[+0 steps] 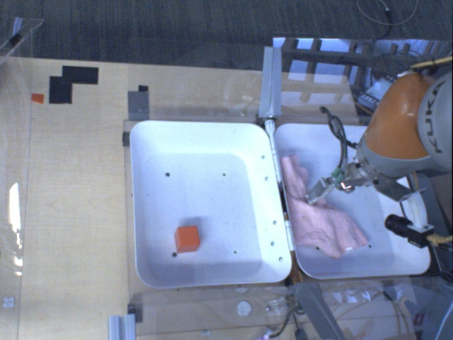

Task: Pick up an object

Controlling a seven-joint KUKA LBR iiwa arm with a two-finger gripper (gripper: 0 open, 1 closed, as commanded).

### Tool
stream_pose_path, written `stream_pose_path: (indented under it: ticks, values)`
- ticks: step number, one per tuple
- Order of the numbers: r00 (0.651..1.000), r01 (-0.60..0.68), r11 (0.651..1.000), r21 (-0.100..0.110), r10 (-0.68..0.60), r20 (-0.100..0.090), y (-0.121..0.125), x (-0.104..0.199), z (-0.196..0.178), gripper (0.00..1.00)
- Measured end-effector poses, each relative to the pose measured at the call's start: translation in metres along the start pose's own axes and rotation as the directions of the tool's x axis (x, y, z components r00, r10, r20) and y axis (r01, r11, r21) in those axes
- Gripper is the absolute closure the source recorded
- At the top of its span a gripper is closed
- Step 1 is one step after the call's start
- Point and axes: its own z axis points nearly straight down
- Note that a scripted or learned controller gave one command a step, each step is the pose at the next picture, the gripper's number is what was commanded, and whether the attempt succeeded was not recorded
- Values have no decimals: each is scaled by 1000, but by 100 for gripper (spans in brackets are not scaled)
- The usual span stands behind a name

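A pink cloth [322,222] lies crumpled in the right bin [396,261], stretching from the bin's left wall toward its front middle. The gripper [316,194] reaches in from the right and its tip sits low over the upper part of the cloth, apparently touching it. An orange cube [187,239] rests on the floor of the left bin [205,147], near its front left. The grey arm with its orange band [400,122] hangs over the right bin's far right side.
A divider rail [279,190] separates the two bins. Black blocks [71,82] and a small orange mark [37,98] lie on the bench at far left. Metal framing and cables [340,62] stand behind the right bin.
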Motion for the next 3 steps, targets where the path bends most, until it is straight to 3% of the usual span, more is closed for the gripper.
stream_pose_path:
  ticks: [1, 2, 3]
  values:
    - [995, 104, 994, -9, -104, 4, 10, -5, 58, 0]
    - [994, 108, 994, -17, -108, 8, 14, -5, 46, 100]
    - [994, 108, 994, -17, -108, 8, 14, -5, 46, 0]
